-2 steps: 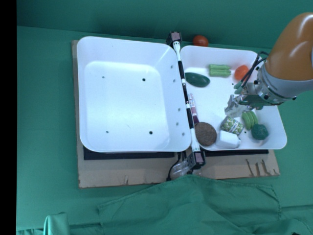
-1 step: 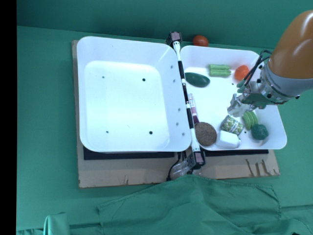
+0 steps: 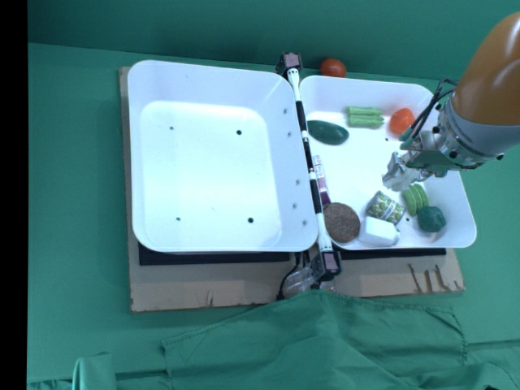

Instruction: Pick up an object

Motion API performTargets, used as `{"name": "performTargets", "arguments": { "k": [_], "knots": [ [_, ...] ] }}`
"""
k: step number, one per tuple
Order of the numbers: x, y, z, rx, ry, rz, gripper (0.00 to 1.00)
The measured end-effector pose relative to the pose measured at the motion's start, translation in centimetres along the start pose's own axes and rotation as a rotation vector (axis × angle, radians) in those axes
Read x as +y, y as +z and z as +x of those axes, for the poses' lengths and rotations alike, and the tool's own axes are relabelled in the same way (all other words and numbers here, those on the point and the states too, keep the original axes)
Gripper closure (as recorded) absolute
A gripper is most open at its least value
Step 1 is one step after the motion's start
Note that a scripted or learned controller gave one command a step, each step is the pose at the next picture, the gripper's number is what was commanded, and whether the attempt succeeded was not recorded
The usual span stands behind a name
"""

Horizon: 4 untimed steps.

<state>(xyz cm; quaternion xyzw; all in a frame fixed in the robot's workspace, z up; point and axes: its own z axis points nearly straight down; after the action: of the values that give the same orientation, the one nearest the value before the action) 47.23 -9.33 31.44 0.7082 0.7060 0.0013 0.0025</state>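
The grey arm with its orange band is reaching in over the right-hand shallow white plastic bin, and the claw is hanging low above the bin floor. I cannot tell how the claw is set; it is too small and foreshortened from here, and nothing is visibly caught in it.

The likeliest thing to be picked, as I judge it, is the small green-labelled can lying tipped on its side, just below the claw toward the near rim. Touching that can on its far side from the claw is a white rectangular block. A ribbed pale-green slice is sitting just beside the claw on its arm side, with a dark green knobbly broccoli-like piece below that. A flat brown round disc is lying farther off, toward the divider.

This is where it is looking risky. These things are crowding together under the claw, so a descent could land on two at once, or push the can so that it rolls away on its curved side. The white block could be nudged against the rim.

Well beyond the claw, a dark green oval avocado-like piece, a bundle of light green stalks and a small orange-red round fruit are lying more apart and would be easier targets.
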Motion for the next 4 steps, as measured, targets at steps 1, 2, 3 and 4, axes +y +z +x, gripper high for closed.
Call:
{"name": "performTargets", "arguments": {
  "k": [1, 2, 3, 4],
  "knots": [
    [0.0, -3.8, -0.8, -0.001, 0.000, -0.003, 1.00],
    [0.9, -6.2, -5.1, -0.003, 0.004, -0.003, 1.00],
    [3.0, 2.0, 0.9, 0.003, -0.005, 0.009, 1.00],
    [-0.6, -0.7, -3.8, -0.002, 0.006, -0.002, 1.00]
  ]
}}
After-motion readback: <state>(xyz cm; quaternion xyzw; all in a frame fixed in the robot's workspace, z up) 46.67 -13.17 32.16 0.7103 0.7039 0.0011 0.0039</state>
